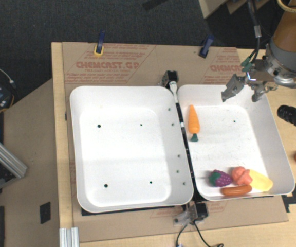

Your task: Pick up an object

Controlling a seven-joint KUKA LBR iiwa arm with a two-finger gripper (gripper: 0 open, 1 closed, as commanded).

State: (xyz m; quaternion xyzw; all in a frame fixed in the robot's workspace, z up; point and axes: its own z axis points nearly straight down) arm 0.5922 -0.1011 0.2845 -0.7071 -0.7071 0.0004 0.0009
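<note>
— Where's the gripper (244, 90)?

— Over the right bin's (271, 133) far corner, fingers spread apart, holding nothing.

— Nearest target?

— The carrot (193, 119) — by the bin's left wall, toward the camera and left of the fingers, long axis running near-to-far.

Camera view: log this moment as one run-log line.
tool open, holding nothing | above right bin far edge | carrot by divider | toy food cluster near corner

Grey arm (287, 55) with broad orange band (292, 32) above the wrist, silver ring beneath it, dark metal gripper (244, 90) with two grey fingers (232, 89), small teal and red fittings by the wrist, thin black cable (253, 14) running up
</note>
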